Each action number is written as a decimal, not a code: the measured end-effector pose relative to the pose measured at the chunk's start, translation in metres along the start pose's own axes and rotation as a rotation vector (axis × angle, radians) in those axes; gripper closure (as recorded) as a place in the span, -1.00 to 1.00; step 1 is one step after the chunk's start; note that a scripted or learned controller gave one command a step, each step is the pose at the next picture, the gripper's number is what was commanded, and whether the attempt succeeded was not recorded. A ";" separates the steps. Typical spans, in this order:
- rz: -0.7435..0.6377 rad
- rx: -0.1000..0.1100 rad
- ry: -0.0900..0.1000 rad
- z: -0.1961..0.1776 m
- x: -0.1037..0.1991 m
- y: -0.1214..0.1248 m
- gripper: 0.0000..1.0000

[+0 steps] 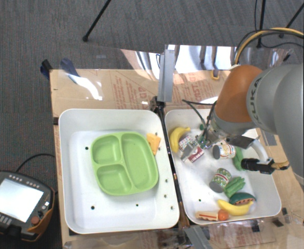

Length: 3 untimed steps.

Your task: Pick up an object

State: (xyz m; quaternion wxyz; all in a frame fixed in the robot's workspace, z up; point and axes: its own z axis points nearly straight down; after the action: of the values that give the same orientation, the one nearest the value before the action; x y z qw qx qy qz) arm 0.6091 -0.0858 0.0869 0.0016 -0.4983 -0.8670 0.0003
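My fingers (204, 139) are down in the right bin (268, 191), near its upper left part, but I cannot tell from above whether they are open or closed. Just beside them lie a small red-and-white carton (192, 152) and a yellow banana (178, 136). To the right sit a round printed can (226, 150) and a green pepper (238, 162). Lower in the bin are a striped can (220, 179), green pea pods (234, 185), a watermelon slice (242, 197), a second banana (235, 207) and a sandwich piece (209, 216). The left bin (71, 139) holds a green divided plate (124, 163) with an orange cheese wedge (153, 140) touching its upper right edge. Both bins rest on the desk (115, 90).
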 end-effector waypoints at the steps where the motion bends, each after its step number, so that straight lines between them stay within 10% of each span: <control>1: 0.043 0.000 0.001 0.000 0.003 -0.007 -1.00; 2: 0.097 0.001 0.000 0.002 0.051 -0.093 -1.00; 3: 0.337 0.000 0.000 0.000 0.008 -0.051 -1.00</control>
State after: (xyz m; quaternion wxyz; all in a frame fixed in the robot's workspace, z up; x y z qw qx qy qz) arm 0.5609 -0.1043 0.0866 0.0017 -0.6367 -0.7711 0.0006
